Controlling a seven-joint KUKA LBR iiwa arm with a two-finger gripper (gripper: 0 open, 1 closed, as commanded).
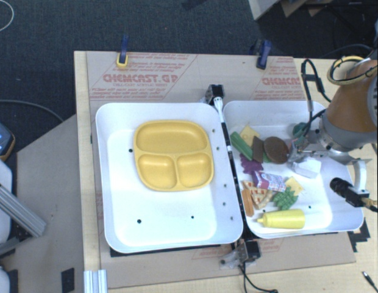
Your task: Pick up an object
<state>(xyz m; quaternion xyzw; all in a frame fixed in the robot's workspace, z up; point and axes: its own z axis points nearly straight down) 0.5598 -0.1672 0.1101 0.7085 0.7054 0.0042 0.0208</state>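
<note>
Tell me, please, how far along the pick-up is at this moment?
Done: the arm has reached over the right bin. In hand: its hand sits low beside the brown round piece; no object is visibly held. Left: grasping and lifting something. The yellow bottle and pizza slice lie in the bin.

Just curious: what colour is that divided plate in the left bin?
Yellow; the divided plate shows best in the camera view.

right bin: toys crowd left half, right floor open | left bin: yellow tray fills rear
</note>
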